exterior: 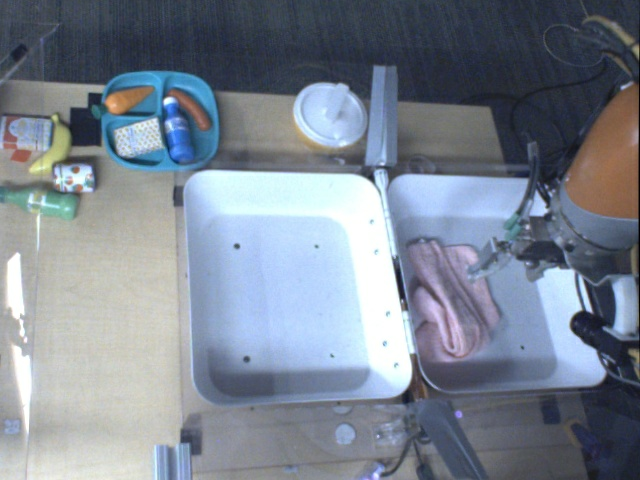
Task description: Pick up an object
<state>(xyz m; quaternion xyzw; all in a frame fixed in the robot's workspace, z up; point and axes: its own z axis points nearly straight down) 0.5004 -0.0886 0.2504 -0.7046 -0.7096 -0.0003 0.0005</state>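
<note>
A crumpled pink cloth (450,298) lies in the right bin (530,358), against its left wall. My gripper (487,260) reaches in from the right and hangs at the cloth's upper right edge, tips close to or touching the fabric. The grey arm with its orange band (608,173) rises at the right side of the bin.
The left bin (290,283) sits beside the right one, a metal rail (381,118) behind their joint. On the bench behind stand a yellow lidded cup (330,115), a blue divided tray of toy food (160,120), a banana (52,146), a small can (74,177) and a green bottle (42,202).
</note>
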